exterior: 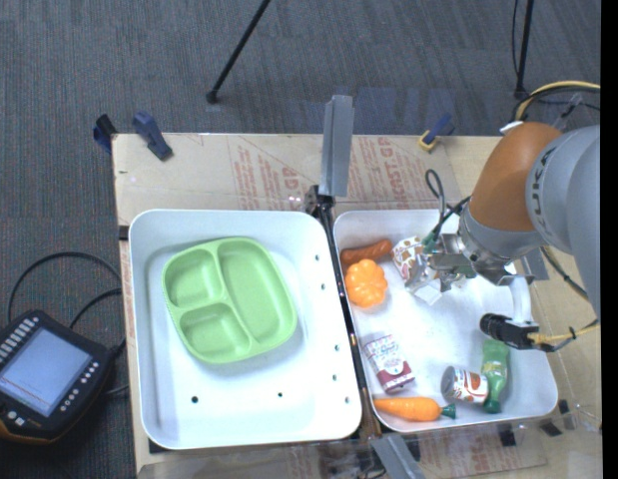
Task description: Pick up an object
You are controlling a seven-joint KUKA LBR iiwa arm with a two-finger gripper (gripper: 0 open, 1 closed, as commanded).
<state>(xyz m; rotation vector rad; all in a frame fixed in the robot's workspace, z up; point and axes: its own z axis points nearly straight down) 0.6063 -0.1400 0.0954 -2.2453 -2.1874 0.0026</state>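
Carton [409, 257] at the back of the right bin [543, 392]: grasp step in hand.
The gripper [435, 270] sits low just beside this small patterned carton, near the orange pumpkin [366, 282]; I cannot tell how its fingers stand. Next move, I judge, calls for closing squarely on it, then lifting straight.

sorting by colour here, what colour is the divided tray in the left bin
Light green, plain with no pattern. The divided tray shows clearly in the camera view, lying in the left bin.

Dark grey carpet [109, 48], cardboard-topped bench [239, 168]
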